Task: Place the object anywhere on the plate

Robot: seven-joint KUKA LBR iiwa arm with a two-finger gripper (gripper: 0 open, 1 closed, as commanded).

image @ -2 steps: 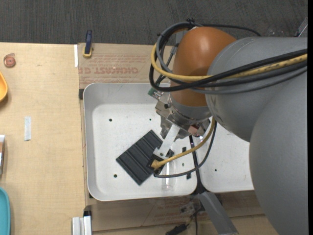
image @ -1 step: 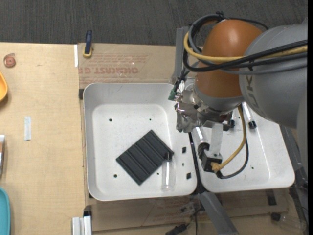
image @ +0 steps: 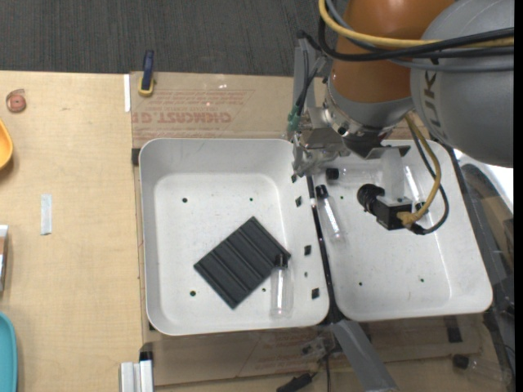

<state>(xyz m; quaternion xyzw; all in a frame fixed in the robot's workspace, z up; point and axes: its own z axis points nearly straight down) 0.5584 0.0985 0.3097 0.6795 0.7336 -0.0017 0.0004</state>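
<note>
Now my pincer (image: 315, 158) hovers at the frame's upper centre; I cannot tell its state. Below-left, the clear tube (image: 280, 291) lies upright-long beside the dark ridged plate (image: 241, 261).

A dark grey ribbed square plate (image: 242, 261) lay in the glossy white left bin (image: 163, 170); just beside the plate, a clear plastic tube (image: 280, 288) carried a black cap.
</note>
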